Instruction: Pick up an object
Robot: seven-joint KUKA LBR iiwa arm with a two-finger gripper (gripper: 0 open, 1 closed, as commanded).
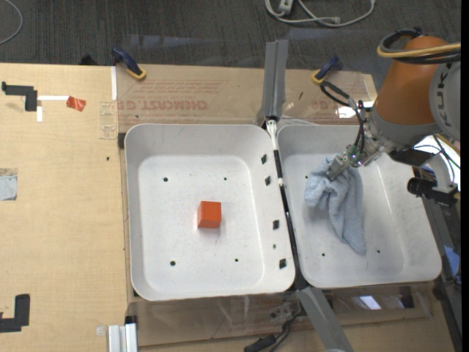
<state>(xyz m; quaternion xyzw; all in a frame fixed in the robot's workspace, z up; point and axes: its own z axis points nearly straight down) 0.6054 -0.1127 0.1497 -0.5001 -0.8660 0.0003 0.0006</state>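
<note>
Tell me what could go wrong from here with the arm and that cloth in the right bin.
The gripper sits at the top edge of the blue-grey cloth, seemingly pinching only a small fold, so the cloth could slip free as it rises. Most of the cloth hangs and trails down toward the right bin floor, so a sideways move might drag it over the divider. The orange block lies alone in the left bin; a dropped cloth there could cover it.
</note>
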